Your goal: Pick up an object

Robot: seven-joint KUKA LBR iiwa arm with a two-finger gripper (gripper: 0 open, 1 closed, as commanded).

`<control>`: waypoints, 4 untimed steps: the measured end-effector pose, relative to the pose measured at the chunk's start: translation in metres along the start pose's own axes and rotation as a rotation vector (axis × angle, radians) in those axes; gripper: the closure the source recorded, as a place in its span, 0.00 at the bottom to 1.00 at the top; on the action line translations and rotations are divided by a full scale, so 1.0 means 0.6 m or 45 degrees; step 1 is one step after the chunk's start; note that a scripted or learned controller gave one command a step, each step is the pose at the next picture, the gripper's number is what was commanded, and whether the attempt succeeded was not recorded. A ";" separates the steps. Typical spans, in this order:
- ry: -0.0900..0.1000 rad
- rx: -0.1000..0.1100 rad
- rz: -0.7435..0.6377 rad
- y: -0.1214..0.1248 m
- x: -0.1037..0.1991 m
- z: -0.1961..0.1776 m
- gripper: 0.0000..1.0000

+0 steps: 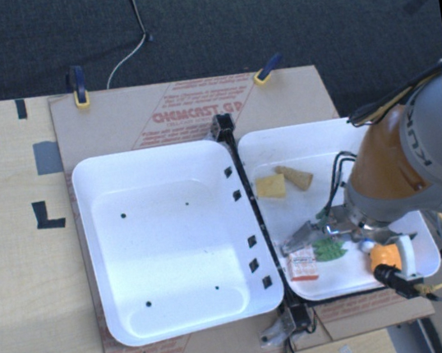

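1. The arm (405, 155) is reaching in from the right and leaning low over the right bin (314, 133), so that the gripper (312, 236) is lying just above the bin floor near the divider, beside the objects it could pick.
2. How wide the gripper is set, I cannot tell; nothing is showing plainly between its tips, so I judge no object is being carried.
3. The nearest candidates are sitting in the right bin: a green piece (329, 250) touching or just beside the gripper, and a small white and red packet (302, 265) just below it.
4. Two tan blocks (271, 187) (295, 176) are lying well apart from the gripper, toward the bin's far side.
5. An orange and white item (383, 255) is resting under the wrist, crowding that corner.
6. The left bin (97, 233) is sitting alongside on the desk (17, 254).
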State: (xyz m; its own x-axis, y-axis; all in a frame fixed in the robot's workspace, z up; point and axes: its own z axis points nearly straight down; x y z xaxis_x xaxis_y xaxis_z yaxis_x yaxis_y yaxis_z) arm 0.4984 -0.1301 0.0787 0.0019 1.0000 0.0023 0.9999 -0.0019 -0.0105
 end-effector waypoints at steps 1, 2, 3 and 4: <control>-0.005 -0.004 0.001 0.001 -0.002 -0.017 1.00; -0.003 -0.025 -0.011 0.079 0.078 -0.243 1.00; -0.002 -0.001 -0.007 0.075 0.135 -0.208 1.00; -0.007 -0.003 0.006 0.079 0.011 -0.195 1.00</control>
State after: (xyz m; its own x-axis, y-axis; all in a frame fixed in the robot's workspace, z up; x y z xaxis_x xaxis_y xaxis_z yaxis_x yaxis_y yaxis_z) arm 0.5473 -0.1236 0.1950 0.0064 1.0000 -0.0030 0.9999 -0.0064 -0.0079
